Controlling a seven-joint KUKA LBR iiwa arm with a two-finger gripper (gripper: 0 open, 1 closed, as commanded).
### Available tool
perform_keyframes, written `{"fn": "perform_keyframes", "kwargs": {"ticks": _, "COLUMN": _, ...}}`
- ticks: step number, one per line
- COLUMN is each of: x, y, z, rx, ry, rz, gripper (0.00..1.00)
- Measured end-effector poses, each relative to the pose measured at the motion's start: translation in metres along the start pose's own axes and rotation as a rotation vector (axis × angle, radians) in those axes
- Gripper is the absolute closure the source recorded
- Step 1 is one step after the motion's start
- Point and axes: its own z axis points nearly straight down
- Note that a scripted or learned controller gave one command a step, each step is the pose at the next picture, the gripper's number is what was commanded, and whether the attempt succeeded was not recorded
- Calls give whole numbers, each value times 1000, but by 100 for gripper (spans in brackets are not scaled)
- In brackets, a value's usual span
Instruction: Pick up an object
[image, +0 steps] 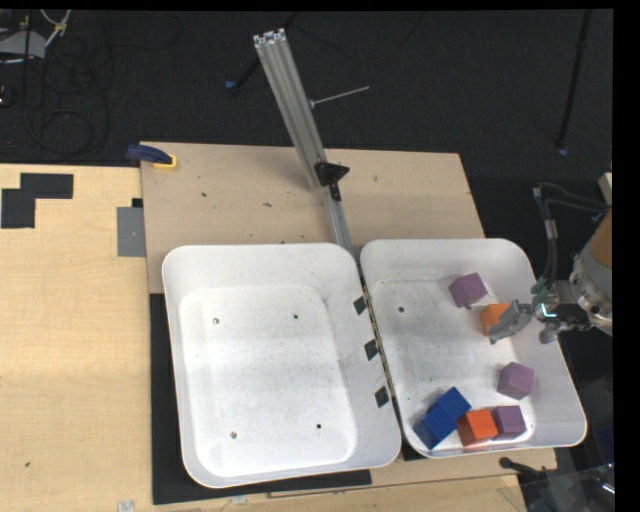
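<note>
A wooden bench (300, 195) seen from above carries two shallow white bins side by side. The left bin (265, 365) is the larger shape in view, and the right bin (420, 290) holds a scatter of small blocks. A slanted metal rail (295, 110) crosses the bench from the top toward the seam between the bins. The arm (600, 270) enters from the right edge, and its gripper (512, 322) reaches over the right bin's middle. Its dark fingers sit against an orange block (492, 316); they seem to close around it, though the view is too coarse to be sure. A purple block (467, 290) lies just beside, up and left. Another purple block (516, 379) sits nearer the front. Along the front wall lie a blue block (442, 416), a second orange block (478, 427) and a third purple block (509, 421), touching in a row.
</note>
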Motion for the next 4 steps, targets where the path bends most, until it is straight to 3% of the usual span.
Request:
{"fn": "perform_keyframes", "kwargs": {"ticks": 1, "x": -1, "y": 1, "z": -2, "rx": -5, "ry": -2, "rz": 1, "gripper": 0}}
{"fn": "perform_keyframes", "kwargs": {"ticks": 4, "x": 1, "y": 8, "z": 127, "rx": -7, "ry": -2, "rz": 6, "gripper": 0}}
